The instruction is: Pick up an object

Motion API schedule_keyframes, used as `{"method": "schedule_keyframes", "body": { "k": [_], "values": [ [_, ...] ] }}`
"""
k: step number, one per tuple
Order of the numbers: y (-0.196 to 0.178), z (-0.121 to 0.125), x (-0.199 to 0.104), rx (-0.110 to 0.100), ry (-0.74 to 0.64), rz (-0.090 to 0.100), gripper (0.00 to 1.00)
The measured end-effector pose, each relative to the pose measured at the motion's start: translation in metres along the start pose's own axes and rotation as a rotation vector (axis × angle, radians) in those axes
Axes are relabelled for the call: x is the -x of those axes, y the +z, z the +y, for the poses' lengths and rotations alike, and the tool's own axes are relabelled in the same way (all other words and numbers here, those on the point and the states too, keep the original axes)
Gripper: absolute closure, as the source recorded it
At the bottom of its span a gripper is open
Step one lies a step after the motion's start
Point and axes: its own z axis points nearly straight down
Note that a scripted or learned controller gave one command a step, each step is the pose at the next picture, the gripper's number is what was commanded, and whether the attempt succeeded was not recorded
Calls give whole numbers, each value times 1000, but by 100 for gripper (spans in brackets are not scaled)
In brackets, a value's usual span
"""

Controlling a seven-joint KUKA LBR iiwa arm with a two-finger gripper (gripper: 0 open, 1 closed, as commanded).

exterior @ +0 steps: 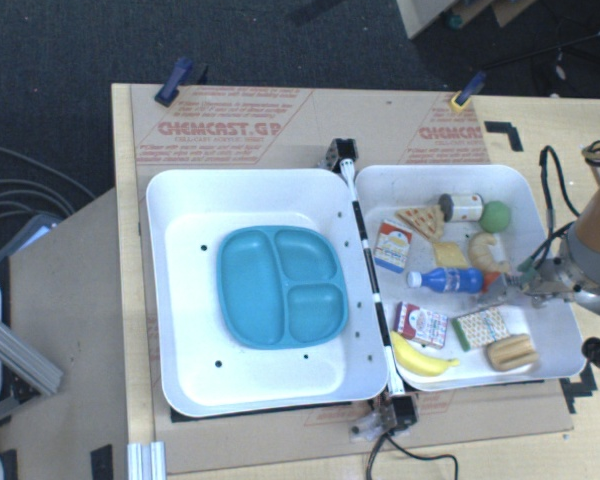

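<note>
The right bin [513, 180] holds several small objects: a blue bottle [446, 280] lying on its side, a banana [423, 360], a green ball [496, 216], a small jar [463, 207], a pizza slice [420, 220], a red and white carton [391, 247], a red packet [421, 324], a green box [480, 326] and a bread roll [510, 351]. My gripper [510, 282] reaches in low from the right. Its tip sits just beyond the bottle's right end and above the green box. Nothing visibly hangs from it.
The left bin [180, 228] holds a blue divided plate [282, 286]. A pale lumpy item [485, 251] lies behind the bottle. Black cables [552, 193] run along the right bin's far right rim. Clamps [342, 152] join the bins at the middle.
</note>
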Motion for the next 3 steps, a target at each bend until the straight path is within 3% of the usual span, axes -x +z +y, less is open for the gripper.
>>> {"method": "schedule_keyframes", "body": {
  "k": [1,2,3],
  "values": [
    [22,35,-3,-6,-5,6,0],
    [10,36,1,-1,-2,-2,100],
    [-81,29,-74,-2,-1,-2,100]
  ]
}}
